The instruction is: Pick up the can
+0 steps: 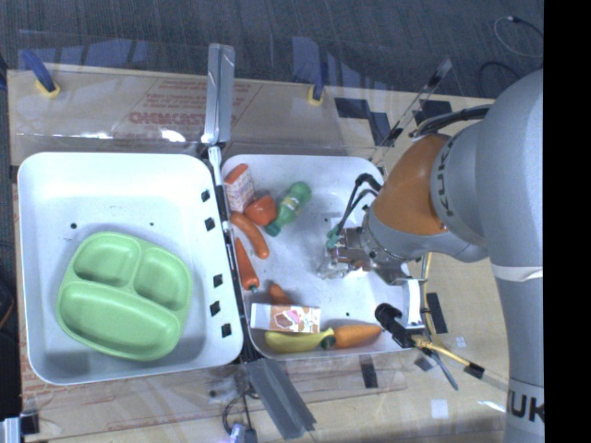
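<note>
The gripper (334,255) hangs low inside the right bin (314,167), near its right wall; whether it is open or closed cannot be told. The can (240,188) lies at that bin's upper left corner, well apart from the gripper.

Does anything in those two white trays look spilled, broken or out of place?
Nothing looks spilled or broken. The right bin is a jumble: the can and green bottle lie tipped over among toy carrots and a banana. The green plate sits askew in the left bin.
</note>
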You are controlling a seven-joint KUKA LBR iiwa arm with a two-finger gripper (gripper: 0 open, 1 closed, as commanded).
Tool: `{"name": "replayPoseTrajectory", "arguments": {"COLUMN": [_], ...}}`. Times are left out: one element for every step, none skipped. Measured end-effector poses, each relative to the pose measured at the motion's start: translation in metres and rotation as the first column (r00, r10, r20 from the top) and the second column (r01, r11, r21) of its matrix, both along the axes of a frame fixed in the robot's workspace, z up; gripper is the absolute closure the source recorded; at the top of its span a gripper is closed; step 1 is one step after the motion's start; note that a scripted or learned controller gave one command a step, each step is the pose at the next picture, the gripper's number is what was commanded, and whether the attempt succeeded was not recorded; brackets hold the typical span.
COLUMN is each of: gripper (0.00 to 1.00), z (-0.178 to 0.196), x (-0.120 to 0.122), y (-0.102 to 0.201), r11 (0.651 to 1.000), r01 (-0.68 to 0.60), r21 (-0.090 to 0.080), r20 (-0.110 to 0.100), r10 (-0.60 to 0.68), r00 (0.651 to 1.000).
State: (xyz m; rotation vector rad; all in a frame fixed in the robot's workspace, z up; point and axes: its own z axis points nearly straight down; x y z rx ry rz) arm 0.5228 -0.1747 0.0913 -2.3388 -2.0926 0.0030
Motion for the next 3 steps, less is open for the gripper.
{"name": "replayPoseTrajectory", "arguments": {"gripper": [0.0,0.0,0.0], "z": [0.001,0.002,0.002], "x": [0.055,0.104,0.135], "y": [-0.025,-0.015,-0.035], "r11": [0.996,0.955,0.996], "r01": [0.084,-0.296,0.092], "r21": [0.003,-0.002,-0.001], "r20": [0.001,0.006,0.004], "r10": [-0.084,0.296,-0.092], "r00": [0.996,0.955,0.996]}}
